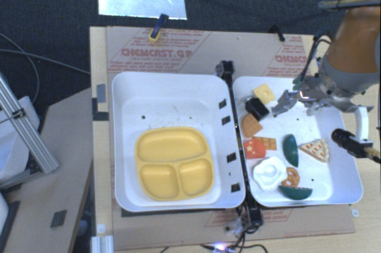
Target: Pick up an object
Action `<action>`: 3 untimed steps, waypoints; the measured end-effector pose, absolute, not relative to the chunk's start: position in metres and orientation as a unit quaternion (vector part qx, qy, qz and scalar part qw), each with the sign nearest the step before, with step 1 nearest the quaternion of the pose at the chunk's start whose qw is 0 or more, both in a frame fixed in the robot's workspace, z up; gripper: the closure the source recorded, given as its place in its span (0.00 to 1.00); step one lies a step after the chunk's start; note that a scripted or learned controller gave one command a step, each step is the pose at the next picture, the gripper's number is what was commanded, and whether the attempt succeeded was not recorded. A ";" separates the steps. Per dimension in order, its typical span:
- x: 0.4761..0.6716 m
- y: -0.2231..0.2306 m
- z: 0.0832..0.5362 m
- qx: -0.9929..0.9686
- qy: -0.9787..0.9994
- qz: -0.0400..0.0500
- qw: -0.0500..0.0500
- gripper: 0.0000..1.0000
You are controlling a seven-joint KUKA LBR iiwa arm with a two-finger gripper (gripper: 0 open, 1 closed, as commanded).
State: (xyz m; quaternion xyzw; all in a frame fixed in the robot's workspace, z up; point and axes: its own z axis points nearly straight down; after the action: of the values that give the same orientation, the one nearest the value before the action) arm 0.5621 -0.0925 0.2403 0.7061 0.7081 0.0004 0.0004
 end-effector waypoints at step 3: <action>0.505 0.131 0.177 0.702 0.712 -0.002 -0.005 0.00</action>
State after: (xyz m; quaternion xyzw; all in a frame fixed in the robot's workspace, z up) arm 0.5050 0.1312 0.1766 0.7024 0.7118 -0.0021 -0.0046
